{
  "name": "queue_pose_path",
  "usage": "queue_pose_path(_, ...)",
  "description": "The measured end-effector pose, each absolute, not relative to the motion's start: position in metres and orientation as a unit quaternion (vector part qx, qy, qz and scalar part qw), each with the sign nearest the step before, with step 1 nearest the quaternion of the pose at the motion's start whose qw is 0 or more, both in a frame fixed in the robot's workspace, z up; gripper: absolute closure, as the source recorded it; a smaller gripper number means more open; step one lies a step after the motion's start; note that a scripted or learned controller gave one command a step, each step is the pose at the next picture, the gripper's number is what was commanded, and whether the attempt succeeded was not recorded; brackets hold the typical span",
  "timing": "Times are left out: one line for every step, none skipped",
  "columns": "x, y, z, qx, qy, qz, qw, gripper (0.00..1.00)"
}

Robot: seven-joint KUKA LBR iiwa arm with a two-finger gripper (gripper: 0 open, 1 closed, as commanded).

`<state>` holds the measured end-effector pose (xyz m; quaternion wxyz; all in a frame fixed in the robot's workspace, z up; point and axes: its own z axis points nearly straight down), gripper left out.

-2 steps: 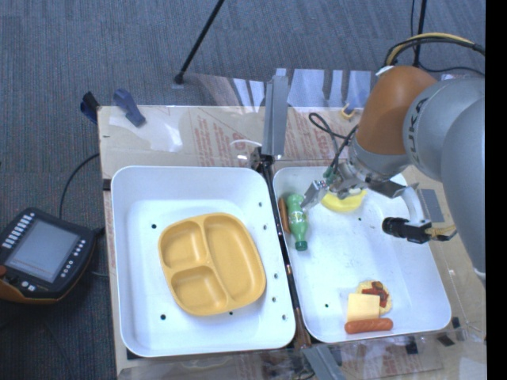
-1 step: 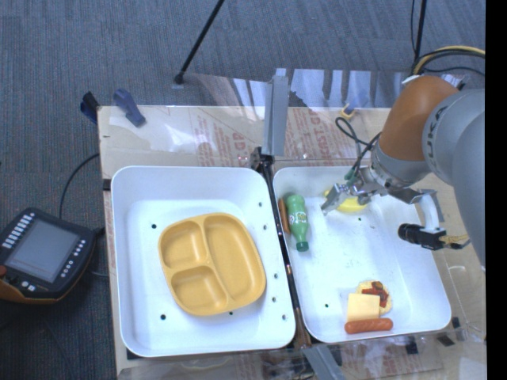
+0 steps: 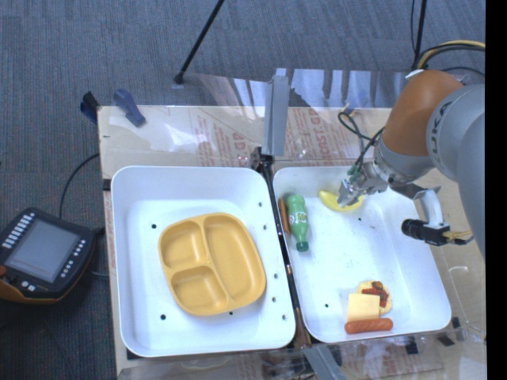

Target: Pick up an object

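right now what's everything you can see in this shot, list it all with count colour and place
bins: 2, white, side by side on the bench, left bin, right bin
divided plate: 1, yellow, three compartments, middle of the left bin
bottle: 1, green with a white cap, lying at the right bin's left side
banana: 1, yellow, far part of the right bin, under the gripper
toy food pile: 1 cluster, yellow, red and brown, near right corner of the right bin
teach pendant: 1, dark with orange edge, on the floor left of the bench
arm: 1, grey with orange band, reaching in from the right
gripper: 1, at the banana; grasp unclear
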<state>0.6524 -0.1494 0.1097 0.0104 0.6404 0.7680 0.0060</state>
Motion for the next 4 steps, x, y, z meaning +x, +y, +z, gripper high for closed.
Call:
queue_pose_path(0.652,-0.149,0.108,0.640,0.768,0.0053,0.010,0.00)
queue_pose_path(0.645,-0.175,0.092,0.623,0.782,-0.0002,0.000,0.00)
queue_pose_path(0.644,-0.140,0.090,0.641,0.768,-0.0005,-0.001,0.00)
queue_pose_path(0.647,-0.055,0.192,0.608,0.794,0.0036,0.003,0.00)
